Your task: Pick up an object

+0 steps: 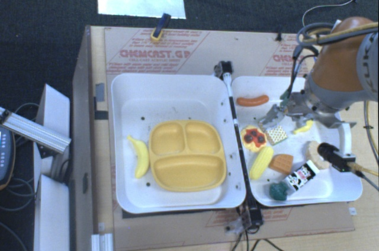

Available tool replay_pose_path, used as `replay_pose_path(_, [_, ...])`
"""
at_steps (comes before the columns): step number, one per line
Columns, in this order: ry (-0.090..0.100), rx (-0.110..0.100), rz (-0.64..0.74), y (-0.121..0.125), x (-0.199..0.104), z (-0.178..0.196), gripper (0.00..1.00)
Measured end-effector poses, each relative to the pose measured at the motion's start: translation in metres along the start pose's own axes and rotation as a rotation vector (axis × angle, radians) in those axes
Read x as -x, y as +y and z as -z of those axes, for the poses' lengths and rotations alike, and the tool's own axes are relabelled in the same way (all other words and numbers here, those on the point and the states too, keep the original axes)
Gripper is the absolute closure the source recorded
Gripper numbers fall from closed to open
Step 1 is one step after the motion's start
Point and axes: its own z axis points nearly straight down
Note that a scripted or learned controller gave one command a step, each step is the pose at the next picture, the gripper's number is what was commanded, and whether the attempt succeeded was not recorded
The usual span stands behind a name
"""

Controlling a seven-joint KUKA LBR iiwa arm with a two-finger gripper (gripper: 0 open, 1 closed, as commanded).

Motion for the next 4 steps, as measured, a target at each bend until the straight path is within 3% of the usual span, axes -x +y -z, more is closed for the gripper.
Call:
replay_pose_path(1, [-0.003, 0.009, -0.002, -0.055, 0.018, -0.102, 0.00])
replay_pose_path(2, [-0.002, 0.004, -0.002, 0.016, 0.046, -0.076, 0.00])
replay_pose_path(3, [-0.002, 0.000, -0.003, -0.032, 0.095, -0.105, 0.00])
replay_pose_path(4, [-0.002, 0.003, 0.000, 0.022, 0.112, -0.105, 0.00])
